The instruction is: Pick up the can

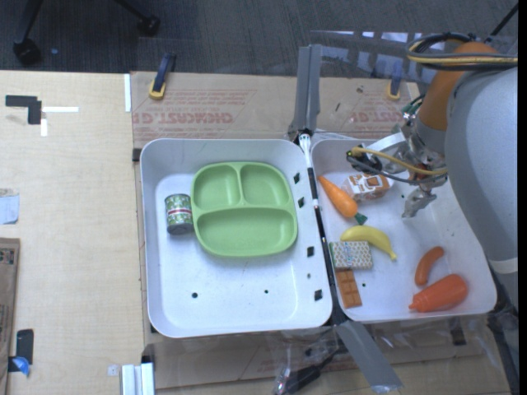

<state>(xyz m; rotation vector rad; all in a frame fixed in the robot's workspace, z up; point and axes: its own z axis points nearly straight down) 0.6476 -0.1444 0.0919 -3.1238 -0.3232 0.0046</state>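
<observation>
Item: can (178,214), lying in the left bin (156,295), touching the left edge of the green plate (244,208). Gripper (417,202) hung over the right bin (461,220), fingers apparently spread a little and holding nothing (view small). Can lay well apart from the fingers, a whole bin leftward. Advised: carry across the divider, descend astride the can, clear of the plate rim, then close.

Can (178,214) seemingly touches green plate (244,209); bin wall (146,220) crowds its left.
</observation>
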